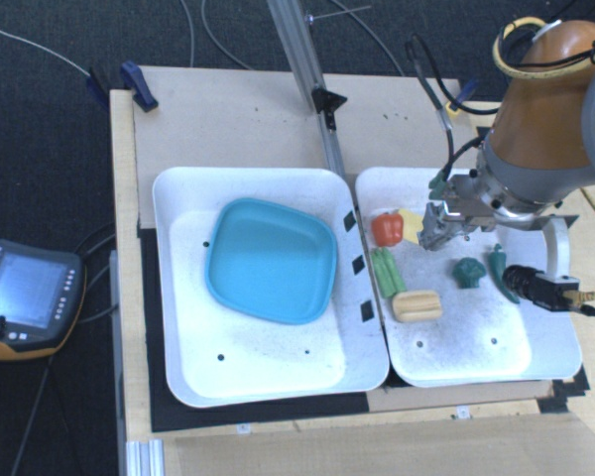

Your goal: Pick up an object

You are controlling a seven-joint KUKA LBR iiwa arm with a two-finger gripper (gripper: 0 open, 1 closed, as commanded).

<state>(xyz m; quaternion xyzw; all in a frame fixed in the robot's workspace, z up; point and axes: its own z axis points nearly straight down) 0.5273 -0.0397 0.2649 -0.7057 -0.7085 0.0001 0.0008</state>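
While hovering low over the back of the right bin, gripper set just beside a red-orange toy pepper and a small yellow piece; finger spread impossible to judge from this slant, and nothing visibly held. Closest candidates for the pick: that pepper and the yellow piece, both toward the bin's left wall. Probably light moulded plastic food, stiff and smooth, so likely to skid or roll under a glancing pinch; best taken across the pepper's widest middle. A green vegetable-like stick lying lengthwise along the divider, best pinched across its narrow width. A tan bread-like roll just below it, possibly softer, graspable across its short side. Further right, a dark teal lump and a slim green piece, both small and easy to knock away. Six small items counted in the right bin, one of each. One blue plate in the left bin. Two bins in all.
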